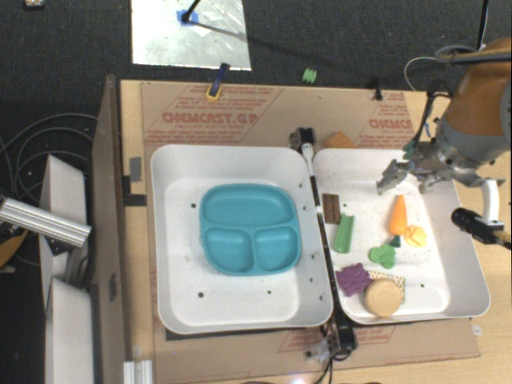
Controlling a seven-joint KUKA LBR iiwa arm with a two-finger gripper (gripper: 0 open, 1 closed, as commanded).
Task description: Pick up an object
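Note:
My gripper point(410, 181) hangs over the back of the right bin point(456, 294), its fingers spread open with nothing between them. Just in front of it lies an orange carrot point(398, 214) with a yellow piece point(414, 236) at its near end. Further left in that bin are a green stick-shaped vegetable point(344, 233) and a brown bar point(330, 208). A green broccoli piece point(384, 255), a purple bunch point(352, 278) and a tan round bun point(382, 298) sit toward the front.
The left bin point(176, 214) holds a teal divided plate point(248, 230). An orange object point(340, 140) lies on the cardboard behind the right bin. The black clamp point(305, 140) sits where the two bins meet at the back.

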